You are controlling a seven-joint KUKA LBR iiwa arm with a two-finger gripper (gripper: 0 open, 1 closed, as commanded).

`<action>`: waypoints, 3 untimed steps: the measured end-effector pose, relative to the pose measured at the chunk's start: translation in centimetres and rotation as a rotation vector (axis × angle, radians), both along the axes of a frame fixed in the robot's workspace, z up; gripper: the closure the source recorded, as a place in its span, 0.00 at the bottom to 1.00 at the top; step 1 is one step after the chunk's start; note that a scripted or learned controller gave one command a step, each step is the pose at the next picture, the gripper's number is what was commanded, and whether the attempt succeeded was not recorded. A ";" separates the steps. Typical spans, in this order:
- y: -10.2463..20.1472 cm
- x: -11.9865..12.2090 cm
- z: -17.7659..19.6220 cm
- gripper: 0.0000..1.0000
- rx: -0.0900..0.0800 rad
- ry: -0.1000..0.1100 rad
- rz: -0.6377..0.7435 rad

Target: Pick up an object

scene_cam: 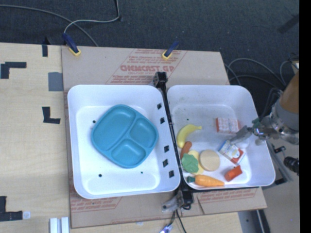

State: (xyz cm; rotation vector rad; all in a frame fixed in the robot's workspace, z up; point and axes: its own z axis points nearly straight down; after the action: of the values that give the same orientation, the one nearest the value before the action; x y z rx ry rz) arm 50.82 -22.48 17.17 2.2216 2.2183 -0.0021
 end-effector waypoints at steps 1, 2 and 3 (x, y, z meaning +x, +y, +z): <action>5.1 7.1 -8.5 0.00 0.002 -0.006 0.005; 1.4 15.0 -6.4 0.00 0.000 0.000 0.003; 8.8 16.1 -8.6 0.00 0.002 -0.001 0.004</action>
State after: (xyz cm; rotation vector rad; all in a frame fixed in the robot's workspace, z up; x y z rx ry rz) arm 66.93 -13.72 8.59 2.2171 2.2233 0.0017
